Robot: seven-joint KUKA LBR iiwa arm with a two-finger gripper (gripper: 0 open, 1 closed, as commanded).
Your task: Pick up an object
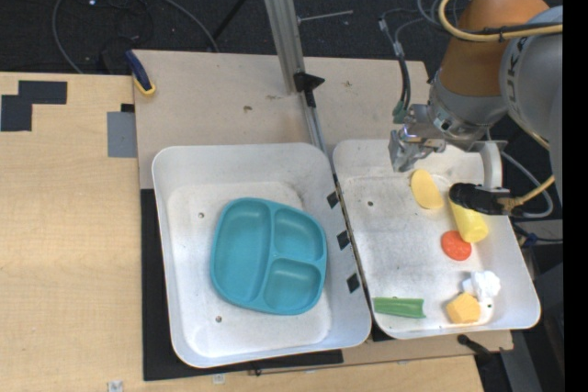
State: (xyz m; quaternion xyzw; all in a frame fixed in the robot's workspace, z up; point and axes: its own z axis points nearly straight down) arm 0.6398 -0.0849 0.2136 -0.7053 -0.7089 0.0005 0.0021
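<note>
Several small items (426, 189) crowded beside the pincer (405, 153), its grip state impossible to tell.

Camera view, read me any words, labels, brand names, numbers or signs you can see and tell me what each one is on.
None can be read in this view.
The teal divided plate in the left bin is plain.
The yellow pieces, the red piece and the green piece in the right bin carry no print.
The arm's orange band and the gripper show no legible marking.
</note>
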